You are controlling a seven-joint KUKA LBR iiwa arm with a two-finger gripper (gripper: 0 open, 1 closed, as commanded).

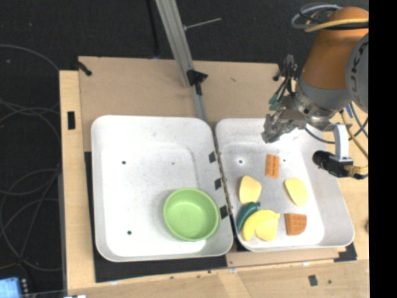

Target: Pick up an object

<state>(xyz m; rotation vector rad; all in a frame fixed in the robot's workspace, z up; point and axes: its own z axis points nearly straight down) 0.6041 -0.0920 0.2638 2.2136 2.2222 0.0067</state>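
Well below end effector [273, 133], orange block [272, 166]

Green bowl [191, 213], white bins [124, 135], yellow pieces [296, 191], perhaps orange wafers [272, 166].

metal pole [177, 39]: slants over bench's far edge | black cables [28, 160]: floor, left of bench

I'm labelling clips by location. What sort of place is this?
Likely a robotics lab bench: a grey and orange arm over two white bins, toy food pieces, loose cables on the dark floor.
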